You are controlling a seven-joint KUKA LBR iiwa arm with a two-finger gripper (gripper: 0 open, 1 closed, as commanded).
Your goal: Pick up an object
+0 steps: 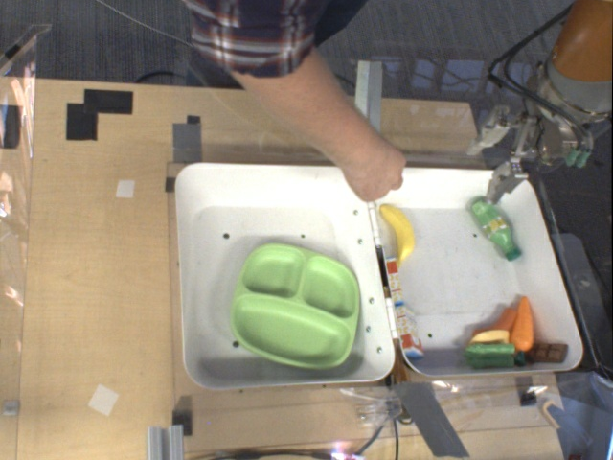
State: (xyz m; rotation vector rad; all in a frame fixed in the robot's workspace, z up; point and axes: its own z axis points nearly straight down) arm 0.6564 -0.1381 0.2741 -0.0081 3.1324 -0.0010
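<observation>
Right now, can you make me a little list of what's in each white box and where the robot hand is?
left bin: green divided plate
right bin: banana, green bottle, carrot, other small toy foods in the near corner
person's hand: at the bins' divider, by the banana
gripper: above the bottle's top end

The arm (pixel 586 36) wears an orange band above a grey wrist, with black cables looping beside it. Its gripper (pixel 508 175) is pale grey metal with slim fingers. The person's sleeve (pixel 251 8) is plaid, dark blue, red and white.
</observation>
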